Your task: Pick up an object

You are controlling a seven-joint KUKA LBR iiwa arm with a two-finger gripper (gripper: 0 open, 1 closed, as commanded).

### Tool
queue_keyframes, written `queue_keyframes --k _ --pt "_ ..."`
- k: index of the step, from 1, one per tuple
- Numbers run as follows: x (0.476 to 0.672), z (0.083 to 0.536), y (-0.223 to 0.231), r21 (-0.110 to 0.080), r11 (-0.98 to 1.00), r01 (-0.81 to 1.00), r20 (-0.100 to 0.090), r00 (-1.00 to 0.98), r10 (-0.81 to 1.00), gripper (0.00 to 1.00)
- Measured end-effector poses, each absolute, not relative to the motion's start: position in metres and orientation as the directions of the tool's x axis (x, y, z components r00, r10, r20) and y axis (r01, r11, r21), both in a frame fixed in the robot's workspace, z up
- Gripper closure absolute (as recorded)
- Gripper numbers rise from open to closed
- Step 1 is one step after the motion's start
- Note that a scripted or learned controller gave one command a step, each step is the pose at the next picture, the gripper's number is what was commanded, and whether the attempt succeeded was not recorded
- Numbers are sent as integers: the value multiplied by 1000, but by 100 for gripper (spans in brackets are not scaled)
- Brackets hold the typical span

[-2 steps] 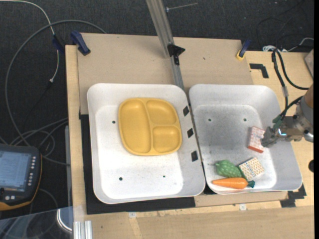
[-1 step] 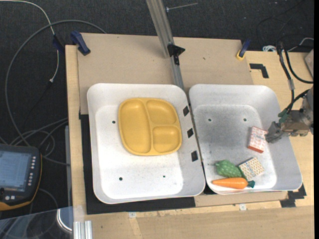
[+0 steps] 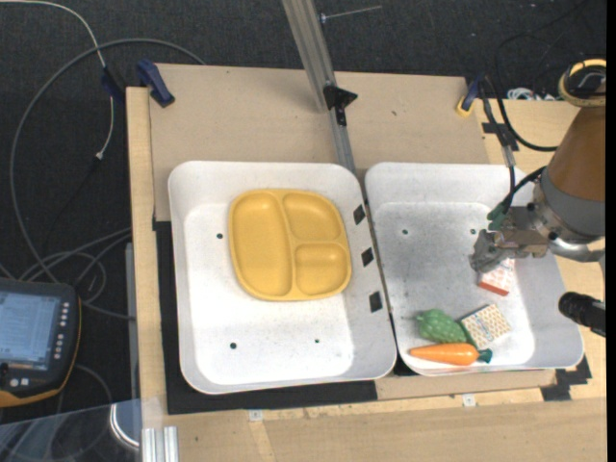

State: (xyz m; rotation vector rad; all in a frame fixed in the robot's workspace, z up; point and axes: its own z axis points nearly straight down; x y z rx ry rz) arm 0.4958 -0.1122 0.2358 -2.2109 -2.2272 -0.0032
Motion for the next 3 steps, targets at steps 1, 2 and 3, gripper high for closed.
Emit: queue_keyframes --k 1,2,3 --pt "497 234 -68 -2 7 1000 4 -7 1000 100" --pt "508 244 -13 2 8 1000 2 -8 1000 100" --pt "511 231 40 -3 6 1000 2 -6 1000 100"
